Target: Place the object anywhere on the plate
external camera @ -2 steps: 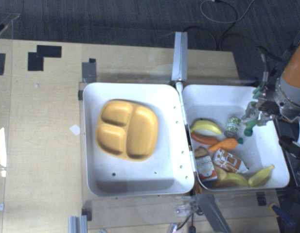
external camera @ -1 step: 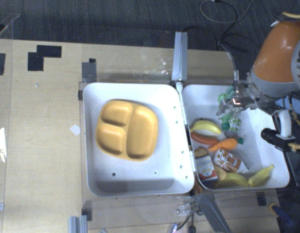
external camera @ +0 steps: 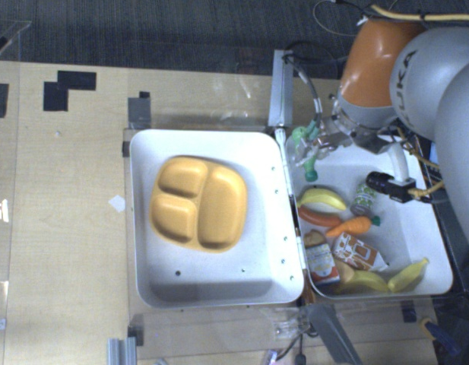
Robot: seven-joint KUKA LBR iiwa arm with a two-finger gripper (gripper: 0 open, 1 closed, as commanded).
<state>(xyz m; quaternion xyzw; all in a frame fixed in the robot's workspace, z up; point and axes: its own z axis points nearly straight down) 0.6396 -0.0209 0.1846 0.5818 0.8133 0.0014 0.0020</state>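
Claw (external camera: pixel 310 157) hung over upper left of right bin (external camera: pixel 439 268), fingers parted, grasping nothing. Food items, carrot (external camera: pixel 354 226) among them, lay heaped lower right. Yellow plate (external camera: pixel 200 202) sat left-centre, likely awaiting one

Two white bins side by side on surface (external camera: pixel 67 226). Left bin (external camera: pixel 143 280) holds yellow three-compartment plate (external camera: pixel 198 202), nothing on it. Right bin (external camera: pixel 439 268) holds clutter: banana (external camera: pixel 324 198) near left wall, orange carrot (external camera: pixel 350 226) just beside it, small carton (external camera: pixel 358 251), second banana (external camera: pixel 386 280) along near edge, small bottle (external camera: pixel 363 198). Arm (external camera: pixel 416 59) (grey, orange band) reaches in from right; end effector (external camera: pixel 310 154) hangs over far-left corner of right bin, green-tipped, apart from the food items.
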